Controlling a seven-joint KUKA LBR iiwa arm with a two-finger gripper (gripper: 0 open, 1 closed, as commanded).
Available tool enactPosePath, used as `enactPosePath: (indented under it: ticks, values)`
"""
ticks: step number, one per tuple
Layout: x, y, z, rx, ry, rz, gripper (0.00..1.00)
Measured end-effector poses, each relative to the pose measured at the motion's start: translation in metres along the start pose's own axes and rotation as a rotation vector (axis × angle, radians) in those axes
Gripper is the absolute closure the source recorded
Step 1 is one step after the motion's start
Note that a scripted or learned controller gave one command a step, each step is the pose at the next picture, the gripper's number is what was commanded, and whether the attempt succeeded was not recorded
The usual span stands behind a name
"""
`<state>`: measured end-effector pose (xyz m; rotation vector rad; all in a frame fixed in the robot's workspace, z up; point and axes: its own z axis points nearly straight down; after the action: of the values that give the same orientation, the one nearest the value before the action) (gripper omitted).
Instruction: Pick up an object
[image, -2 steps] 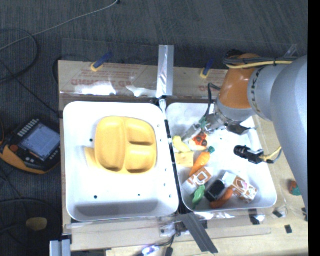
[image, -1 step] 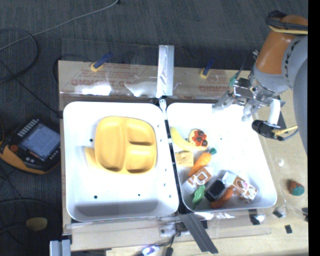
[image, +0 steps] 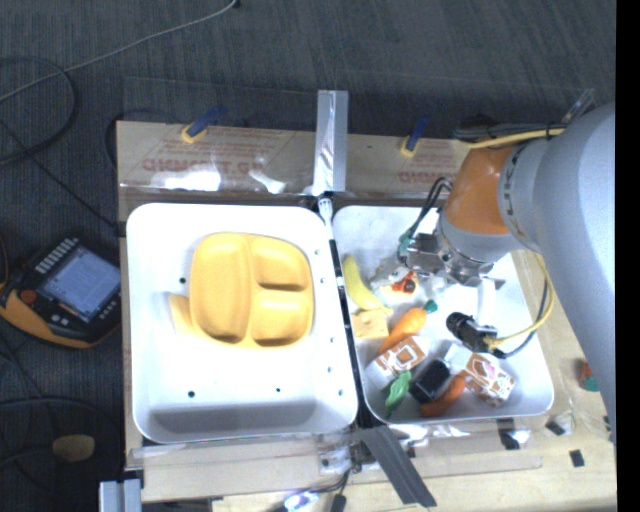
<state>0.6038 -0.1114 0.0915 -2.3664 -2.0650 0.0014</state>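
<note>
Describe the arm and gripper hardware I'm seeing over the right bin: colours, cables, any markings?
The arm is a bulky, rounded grey link entering from the right, with an orange band above the wrist. Below it sits a grey metallic wrist block with small green and red spots. A yellow cable loops down beside it, and thin black wires arc near the band. The gripper looks dark and compact. No readable markings.

I'm looking at a robotics lab: a taped cardboard bench (image: 250, 155) on dark carpet (image: 60, 400), loose cables (image: 40, 85), and a handheld control pendant (image: 62, 290).
</note>
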Motion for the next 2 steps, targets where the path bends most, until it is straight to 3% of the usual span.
enactPosePath:
  ticks: [1, 2]
  values:
    - [0.0001, 0.0006, -0.0099, -0.001, 0.002, 0.000, 1.00]
    - [0.0002, 0.0005, -0.0098, -0.001, 0.002, 0.000, 0.00]
